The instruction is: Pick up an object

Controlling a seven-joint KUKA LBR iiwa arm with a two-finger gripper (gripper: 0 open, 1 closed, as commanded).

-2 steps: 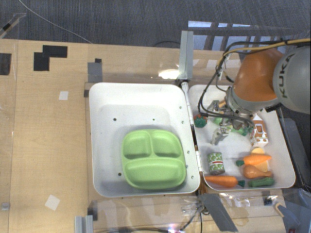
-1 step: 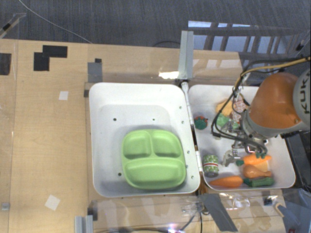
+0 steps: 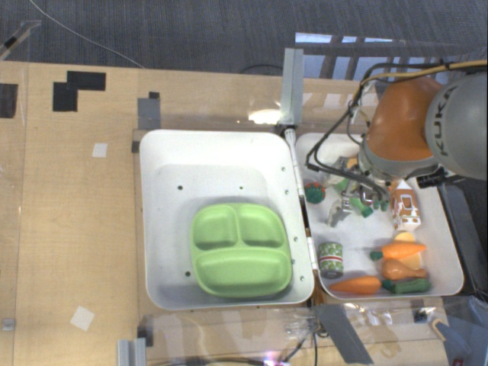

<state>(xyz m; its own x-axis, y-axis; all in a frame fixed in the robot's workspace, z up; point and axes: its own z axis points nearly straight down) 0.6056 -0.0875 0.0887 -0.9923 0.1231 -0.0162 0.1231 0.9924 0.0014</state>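
Camera view: left bin holds green tray, right bin toy food

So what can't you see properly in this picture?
- Gripper: too small and cluttered to tell if its fingers are open.
- Right bin: its upper part is hidden under the arm.
- Green toy: too small to name.
- Small can: label unreadable.

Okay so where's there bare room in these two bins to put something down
Left bin: bare floor along its far side and left edge, around the green divided plate. Right bin: crowded, with the gripper over it, a small can, carrot and other toys; just one small gap beside the can.
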